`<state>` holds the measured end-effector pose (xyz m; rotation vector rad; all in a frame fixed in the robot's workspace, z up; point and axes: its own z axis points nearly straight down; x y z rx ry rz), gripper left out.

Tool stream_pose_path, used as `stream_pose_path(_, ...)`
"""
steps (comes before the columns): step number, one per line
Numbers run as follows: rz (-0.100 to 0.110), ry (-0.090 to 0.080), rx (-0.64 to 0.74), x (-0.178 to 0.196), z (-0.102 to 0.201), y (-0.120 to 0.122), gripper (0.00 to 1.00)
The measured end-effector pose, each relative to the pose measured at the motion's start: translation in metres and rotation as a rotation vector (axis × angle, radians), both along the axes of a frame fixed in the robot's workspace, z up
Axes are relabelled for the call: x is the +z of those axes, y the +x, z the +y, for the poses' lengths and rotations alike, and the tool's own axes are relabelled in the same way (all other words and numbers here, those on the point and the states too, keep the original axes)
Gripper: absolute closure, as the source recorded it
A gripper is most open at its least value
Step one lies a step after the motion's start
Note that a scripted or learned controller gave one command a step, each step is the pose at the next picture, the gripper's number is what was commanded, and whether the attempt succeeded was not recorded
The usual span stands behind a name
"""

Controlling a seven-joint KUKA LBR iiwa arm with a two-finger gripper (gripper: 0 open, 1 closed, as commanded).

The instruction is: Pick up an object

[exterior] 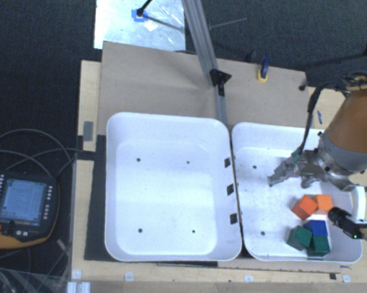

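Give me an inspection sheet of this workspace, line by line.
Surface: bench bears left bin and right bin, side by side.
Job's things: orange blocks, blue block and green blocks clustered in the right bin's near right corner.
Clutter: nothing seen.
End effector: over the right bin, apart from the blocks.
Cables: black cable loops to the pendant.
Surroundings: dark floor, metal pole.

blocks [310, 223] crowding right bin [252, 243] corner, left bin [167, 192] open

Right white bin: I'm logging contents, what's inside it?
The right white bin holds orange blocks, a blue block and green blocks. The arm covers its upper right corner.
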<state>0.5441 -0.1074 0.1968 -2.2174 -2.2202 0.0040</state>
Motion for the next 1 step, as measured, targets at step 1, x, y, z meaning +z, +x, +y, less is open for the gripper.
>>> stream_pose_path(1, -0.001, 0.0, 0.001, -0.0435, 0.0034, -0.0049, 0.0)
